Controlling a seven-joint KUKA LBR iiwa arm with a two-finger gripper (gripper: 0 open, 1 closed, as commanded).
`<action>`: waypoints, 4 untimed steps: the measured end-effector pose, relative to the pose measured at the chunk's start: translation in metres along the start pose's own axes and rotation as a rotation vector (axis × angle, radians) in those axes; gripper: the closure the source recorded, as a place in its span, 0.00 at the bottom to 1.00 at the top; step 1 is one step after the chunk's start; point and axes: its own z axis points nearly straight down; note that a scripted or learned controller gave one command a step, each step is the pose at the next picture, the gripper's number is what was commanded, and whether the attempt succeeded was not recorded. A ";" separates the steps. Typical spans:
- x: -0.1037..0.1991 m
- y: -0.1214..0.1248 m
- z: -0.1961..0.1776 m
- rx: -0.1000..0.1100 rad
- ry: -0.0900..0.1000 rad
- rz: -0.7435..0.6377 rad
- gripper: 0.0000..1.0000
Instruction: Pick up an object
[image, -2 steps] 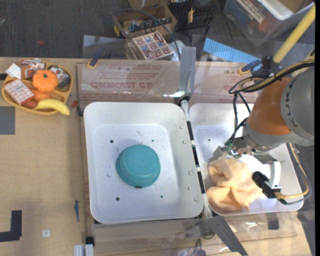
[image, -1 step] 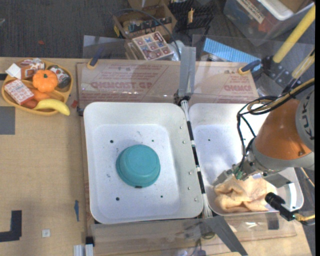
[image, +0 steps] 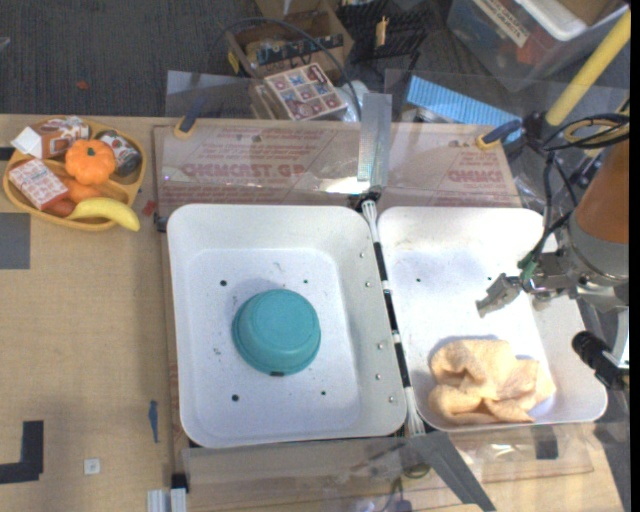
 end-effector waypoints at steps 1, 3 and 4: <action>0.041 -0.031 0.111 -0.008 -0.001 -0.287 0.00; 0.088 -0.004 0.016 0.002 0.001 -0.073 1.00; 0.086 0.036 0.015 -0.002 0.000 -0.445 1.00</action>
